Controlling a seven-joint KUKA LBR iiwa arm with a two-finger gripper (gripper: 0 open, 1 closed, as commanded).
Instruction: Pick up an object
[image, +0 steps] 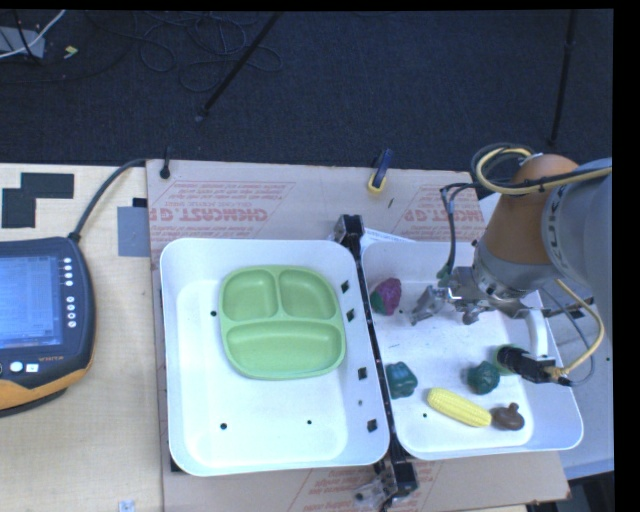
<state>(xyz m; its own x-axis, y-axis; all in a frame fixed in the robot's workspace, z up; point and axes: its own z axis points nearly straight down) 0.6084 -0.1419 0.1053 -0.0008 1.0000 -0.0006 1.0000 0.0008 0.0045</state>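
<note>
My gripper (446, 309) hangs over the middle of the right bin (560, 435), its two fingers spread open with nothing between them. A magenta-and-green object (386, 295) lies just to its left near the bin's divider. Nearer the front sit a teal object (401, 378), a dark green object (484, 377), a yellow corn cob (459, 407) and a small brown object (509, 418). All of them rest on the bin floor, apart from the fingers.
The left bin (200, 430) holds a green divided plate (282, 321). A teach pendant (40, 320) lies on the bench at far left. A blue-and-yellow clamp (380, 172) stands at the board's back edge. Cables loop around the arm's wrist (520, 225).
</note>
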